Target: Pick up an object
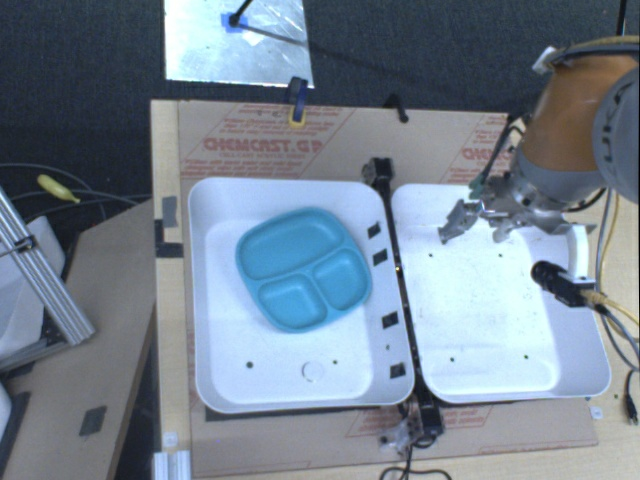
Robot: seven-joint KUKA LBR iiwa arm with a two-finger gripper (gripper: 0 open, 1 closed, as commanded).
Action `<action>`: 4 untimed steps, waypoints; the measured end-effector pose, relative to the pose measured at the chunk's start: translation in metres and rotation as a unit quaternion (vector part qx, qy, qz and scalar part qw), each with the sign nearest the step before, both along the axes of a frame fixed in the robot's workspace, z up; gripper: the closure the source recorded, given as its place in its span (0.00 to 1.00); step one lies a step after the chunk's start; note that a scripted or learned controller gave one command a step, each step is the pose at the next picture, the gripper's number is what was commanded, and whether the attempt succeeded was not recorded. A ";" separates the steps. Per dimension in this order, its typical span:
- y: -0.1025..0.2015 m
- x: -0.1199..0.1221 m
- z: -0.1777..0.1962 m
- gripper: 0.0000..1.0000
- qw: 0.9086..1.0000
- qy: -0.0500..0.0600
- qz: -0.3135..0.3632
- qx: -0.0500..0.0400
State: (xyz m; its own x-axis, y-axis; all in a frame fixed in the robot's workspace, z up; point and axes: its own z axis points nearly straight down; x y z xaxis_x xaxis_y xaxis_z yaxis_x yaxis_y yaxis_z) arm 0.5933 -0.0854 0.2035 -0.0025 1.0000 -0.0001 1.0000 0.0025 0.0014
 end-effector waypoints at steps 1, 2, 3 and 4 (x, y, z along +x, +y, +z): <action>0.100 0.044 -0.019 0.00 1.000 -0.002 0.005 0.001; 0.150 0.007 0.142 0.00 1.000 -0.006 0.004 0.002; 0.192 -0.046 0.146 0.00 1.000 0.001 0.002 0.001; 0.219 -0.043 0.178 0.00 1.000 -0.001 0.002 0.001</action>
